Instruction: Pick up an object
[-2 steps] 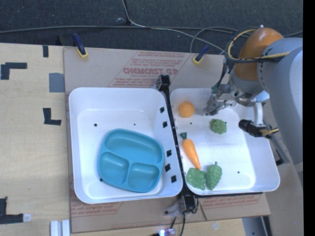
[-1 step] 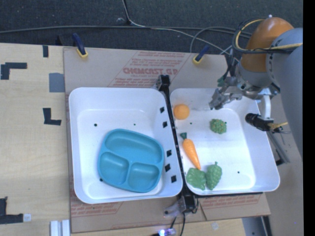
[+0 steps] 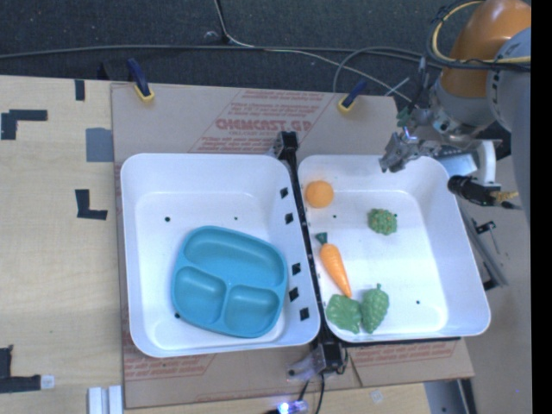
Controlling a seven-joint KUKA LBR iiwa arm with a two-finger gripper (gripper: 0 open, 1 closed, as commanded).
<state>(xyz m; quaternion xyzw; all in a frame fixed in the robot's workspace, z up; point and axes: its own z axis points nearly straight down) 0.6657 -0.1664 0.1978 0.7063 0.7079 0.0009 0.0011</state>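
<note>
The arm [image 3: 483,33] comes in from the right, up at the top corner. It is grey with a big orange band near the wrist. It bends down and to the left. The end effector [image 3: 398,158] is small and dark and points down at the tip.

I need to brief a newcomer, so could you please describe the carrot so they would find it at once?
Look in the right bin, along its left wall beside the divider. The carrot lies there at a slant, below the orange ball and above two green items. It alone is long, tapered and orange with a small green top.
</note>
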